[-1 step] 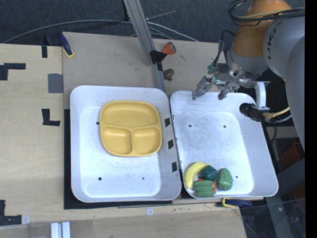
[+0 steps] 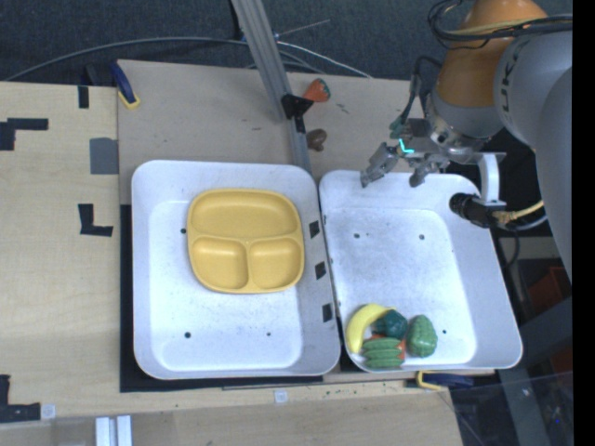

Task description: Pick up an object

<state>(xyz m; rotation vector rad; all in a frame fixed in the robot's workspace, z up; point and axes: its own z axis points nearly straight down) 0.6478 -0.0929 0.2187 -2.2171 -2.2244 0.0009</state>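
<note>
Lying diagonally, tip toward the right bin's (image 2: 483, 277) near-left corner, banana (image 2: 364, 322); fingers (image 2: 376, 169) spread, holding nothing.

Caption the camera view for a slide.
Open gripper hovers over right bin's far edge; toy produce clusters at its near-left corner.

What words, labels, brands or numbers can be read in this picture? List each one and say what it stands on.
None can be read.
Arm: dark marks on the grey housing beside the orange band, partly cut off, too blurred to read.
Yellow tray: plain, no lettering.
Left bin and right bin: dark specks and small holes, no text.
Bench: black tape pieces, no writing on them.
</note>
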